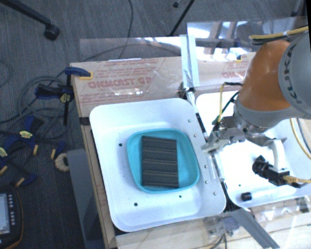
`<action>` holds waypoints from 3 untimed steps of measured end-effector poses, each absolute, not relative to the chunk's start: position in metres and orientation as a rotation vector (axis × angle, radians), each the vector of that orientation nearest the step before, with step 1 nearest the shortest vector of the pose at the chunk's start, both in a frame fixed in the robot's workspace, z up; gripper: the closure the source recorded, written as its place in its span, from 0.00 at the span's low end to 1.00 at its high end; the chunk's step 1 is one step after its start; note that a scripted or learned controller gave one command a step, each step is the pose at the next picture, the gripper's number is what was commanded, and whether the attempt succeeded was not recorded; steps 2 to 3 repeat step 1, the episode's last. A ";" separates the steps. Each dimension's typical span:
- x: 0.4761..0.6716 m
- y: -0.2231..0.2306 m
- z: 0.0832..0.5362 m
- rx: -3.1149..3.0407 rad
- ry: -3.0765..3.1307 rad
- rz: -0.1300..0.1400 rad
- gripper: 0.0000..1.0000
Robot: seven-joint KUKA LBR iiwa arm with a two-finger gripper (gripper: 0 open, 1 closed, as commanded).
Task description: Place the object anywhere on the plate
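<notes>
Gripper point(221, 137) hangs over the right bin's point(243, 168) left edge, at 3 o'clock from the teal plate point(133, 151); if it is spread or closed, I cannot tell. Dark ribbed block point(159, 160) lies in the plate's middle, inside the left bin point(108, 133).

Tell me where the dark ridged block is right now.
The dark ridged block lies on the blue plate in the left bin, left of the gripper.

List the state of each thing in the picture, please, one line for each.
Dark ridged block: lying flat on the plate.
Turquoise plate: flat in the left bin, bearing the block.
Left bin: holds the plate.
Right bin: the arm is above it.
Arm: over the right bin, apart from the block.
</notes>
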State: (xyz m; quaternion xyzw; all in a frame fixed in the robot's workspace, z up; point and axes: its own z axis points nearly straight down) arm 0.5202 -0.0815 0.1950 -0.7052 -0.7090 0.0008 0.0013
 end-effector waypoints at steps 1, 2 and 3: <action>0.520 -0.082 0.195 -2.214 -2.225 0.002 0.00; 0.520 -0.082 0.195 -2.214 -2.225 0.002 0.00; 0.520 -0.082 0.195 -2.214 -2.225 0.002 0.00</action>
